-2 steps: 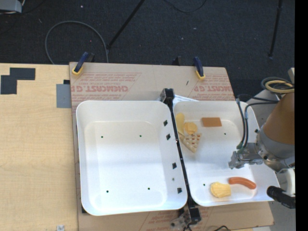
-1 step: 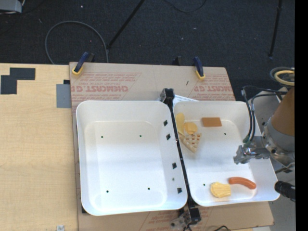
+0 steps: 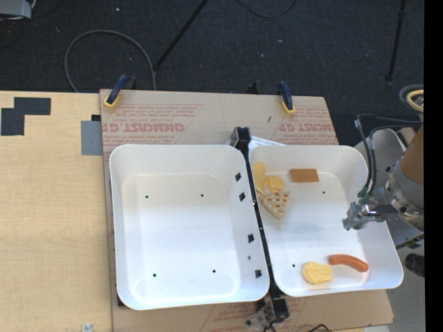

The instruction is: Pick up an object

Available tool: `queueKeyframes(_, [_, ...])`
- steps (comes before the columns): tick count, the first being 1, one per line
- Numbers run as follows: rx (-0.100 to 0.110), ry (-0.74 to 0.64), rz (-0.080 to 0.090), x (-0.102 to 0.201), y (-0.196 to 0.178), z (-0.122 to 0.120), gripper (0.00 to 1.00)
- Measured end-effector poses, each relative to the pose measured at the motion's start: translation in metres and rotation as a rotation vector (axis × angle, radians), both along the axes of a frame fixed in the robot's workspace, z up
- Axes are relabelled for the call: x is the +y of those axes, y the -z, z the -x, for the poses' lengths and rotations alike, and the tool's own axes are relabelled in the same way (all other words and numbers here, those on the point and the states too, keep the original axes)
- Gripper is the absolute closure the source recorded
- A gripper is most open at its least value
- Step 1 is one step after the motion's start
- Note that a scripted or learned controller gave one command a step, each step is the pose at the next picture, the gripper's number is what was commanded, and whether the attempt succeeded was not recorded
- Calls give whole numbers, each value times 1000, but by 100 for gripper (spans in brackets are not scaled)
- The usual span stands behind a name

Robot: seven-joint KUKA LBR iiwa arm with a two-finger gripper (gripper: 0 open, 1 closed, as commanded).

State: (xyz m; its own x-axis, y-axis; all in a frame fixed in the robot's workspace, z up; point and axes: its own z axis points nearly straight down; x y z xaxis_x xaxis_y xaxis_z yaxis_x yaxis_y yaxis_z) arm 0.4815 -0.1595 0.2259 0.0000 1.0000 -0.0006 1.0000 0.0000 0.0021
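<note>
1. The gripper [image 3: 354, 218] sits at the right bin's [image 3: 379, 280] 3 o'clock rim. It is too small and blurry to tell how it is set. Nothing shows in it.
2. The things to pick lie in the right bin: a sausage [image 3: 348, 261] and a yellow piece [image 3: 318, 273] at 5 o'clock, a brown block [image 3: 304, 176] at 12.
3. A yellow pile [image 3: 270, 193] leans on the wall at 10 o'clock, so it looks harder to grab.
4. The sausage is nearest, so it seems the easy pick.

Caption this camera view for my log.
Gripper poised over the right bin, near a sausage and other play food.
</note>
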Motion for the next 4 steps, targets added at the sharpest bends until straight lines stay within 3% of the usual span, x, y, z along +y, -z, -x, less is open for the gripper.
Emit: queueKeyframes(4, [2,-4,-1,191,-13,-37,100])
